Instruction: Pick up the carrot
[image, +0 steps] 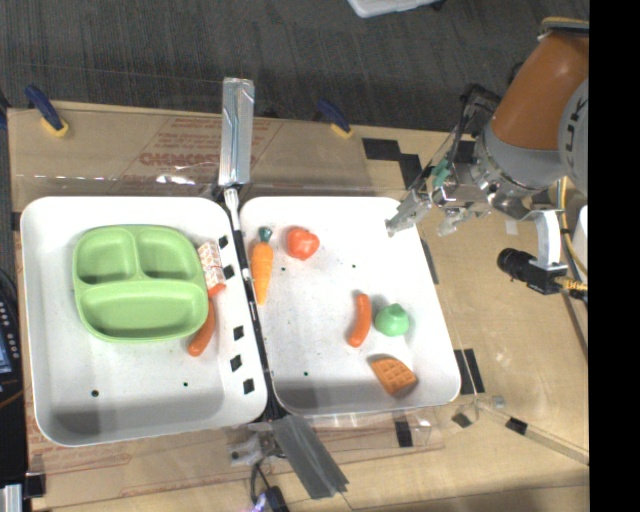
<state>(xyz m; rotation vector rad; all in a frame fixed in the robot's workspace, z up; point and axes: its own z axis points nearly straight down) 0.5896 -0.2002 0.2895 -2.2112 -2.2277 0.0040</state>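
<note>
Here the orange toy carrot with a green top (261, 268) lies in the right-hand shallow white bin (330, 390), hard against that bin's left wall, just beside the divider between the two bins. Its long axis runs nearly twelve to six o'clock, green tip toward twelve and the tapered orange end toward six.

The grey two-finger gripper (405, 218) hangs over the same bin's far right corner, at about two o'clock from the bin's middle. Whether it is spread or pressed together cannot be told from this slant; nothing shows between its tips. From the gripper the carrot lies at roughly eight o'clock, well apart, across most of the bin's width. A round red tomato-like toy (301, 241) sits near the carrot's green end, at about one o'clock from it, nearly on the line of travel.

In my judgement the reach has yet to begin: the arm must cross toward the left wall, and the fingers would best close across the carrot's short side, along nine to three. The wall touching or nearly touching the carrot leaves little room for the finger on that side, which looks like the main risk.
</note>
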